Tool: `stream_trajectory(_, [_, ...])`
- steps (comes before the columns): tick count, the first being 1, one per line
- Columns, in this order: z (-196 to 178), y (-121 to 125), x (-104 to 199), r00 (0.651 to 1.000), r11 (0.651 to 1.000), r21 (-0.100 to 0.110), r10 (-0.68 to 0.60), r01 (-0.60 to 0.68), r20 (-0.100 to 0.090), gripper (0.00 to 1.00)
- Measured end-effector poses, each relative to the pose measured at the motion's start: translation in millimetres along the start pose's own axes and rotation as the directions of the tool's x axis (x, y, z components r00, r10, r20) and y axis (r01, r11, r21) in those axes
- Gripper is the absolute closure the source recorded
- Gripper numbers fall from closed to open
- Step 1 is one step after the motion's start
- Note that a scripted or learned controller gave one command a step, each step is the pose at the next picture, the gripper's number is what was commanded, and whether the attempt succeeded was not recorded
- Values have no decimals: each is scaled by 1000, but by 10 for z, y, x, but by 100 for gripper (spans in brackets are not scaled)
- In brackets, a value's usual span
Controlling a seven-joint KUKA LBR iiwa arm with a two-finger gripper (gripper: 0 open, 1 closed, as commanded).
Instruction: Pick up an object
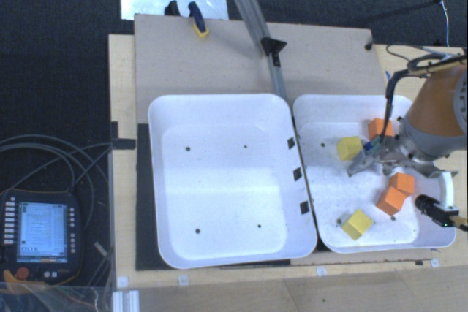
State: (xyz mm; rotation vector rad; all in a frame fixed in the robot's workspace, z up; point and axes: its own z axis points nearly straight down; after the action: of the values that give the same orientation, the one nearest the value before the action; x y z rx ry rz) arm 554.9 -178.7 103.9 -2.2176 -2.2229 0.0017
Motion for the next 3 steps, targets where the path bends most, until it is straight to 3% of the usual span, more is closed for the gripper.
stream_trajectory(1, [-136,19,-7,1000,1000,-6,-3,3,2,100])
stream_trajectory(2, [-768,93,12,1000,1000,-10,-3,3,3,100])
stream_trajectory(3, [-1167,107,9,1000,1000,-8,-3,3,2,100])
